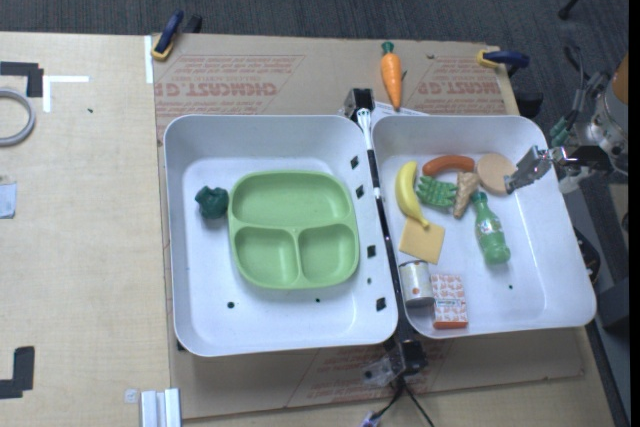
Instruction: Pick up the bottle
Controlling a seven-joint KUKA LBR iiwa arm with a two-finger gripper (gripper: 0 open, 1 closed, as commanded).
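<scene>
The bottle point(490, 231) is small and green with a pale label, and it lies in the right bin point(545, 290) near its middle, neck pointing toward the back. My gripper point(526, 171) hangs over the bin's right rear part, just right of a round tan cookie point(493, 172). It is apart from the bottle, up and to the right of the cap. Nothing shows in its grasp.
Left of the bottle lie a banana point(407, 193), a red sausage point(448, 164), a green toy point(436, 192), a yellow cheese slice point(423, 240), a can point(415, 281) and a red box point(449, 301). The left bin point(190, 295) holds a green divided plate point(295, 230) and broccoli point(212, 202). A carrot point(390, 73) lies behind the bins.
</scene>
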